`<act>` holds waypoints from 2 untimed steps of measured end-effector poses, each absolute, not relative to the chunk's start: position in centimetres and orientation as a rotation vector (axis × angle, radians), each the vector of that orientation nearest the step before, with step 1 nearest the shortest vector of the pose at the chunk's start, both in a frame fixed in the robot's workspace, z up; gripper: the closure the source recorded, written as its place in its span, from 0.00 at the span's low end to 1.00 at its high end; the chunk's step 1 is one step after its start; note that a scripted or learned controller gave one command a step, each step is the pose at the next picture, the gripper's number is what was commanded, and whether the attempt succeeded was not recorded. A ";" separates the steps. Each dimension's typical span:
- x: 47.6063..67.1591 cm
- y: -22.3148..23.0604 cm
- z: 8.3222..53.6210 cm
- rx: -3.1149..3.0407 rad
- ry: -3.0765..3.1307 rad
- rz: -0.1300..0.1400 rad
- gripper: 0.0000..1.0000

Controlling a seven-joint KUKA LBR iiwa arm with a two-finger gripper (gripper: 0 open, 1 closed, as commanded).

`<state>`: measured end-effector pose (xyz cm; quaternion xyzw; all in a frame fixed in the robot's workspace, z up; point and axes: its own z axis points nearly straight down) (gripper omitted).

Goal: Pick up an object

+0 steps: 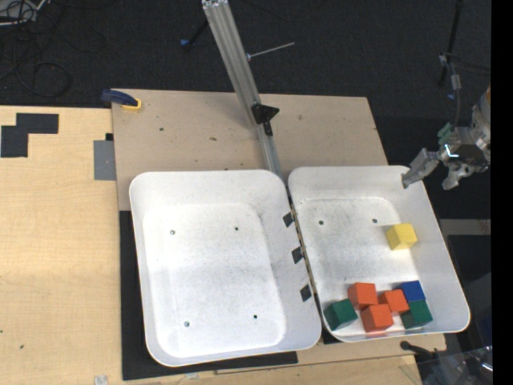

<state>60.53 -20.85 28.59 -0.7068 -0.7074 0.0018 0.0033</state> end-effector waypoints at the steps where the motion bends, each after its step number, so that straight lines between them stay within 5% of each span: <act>1: 60.6 -20.8 28.9 -2.216 -2.224 0.003 0.00; 2: 61.2 -20.7 24.3 -2.213 -2.222 0.006 0.00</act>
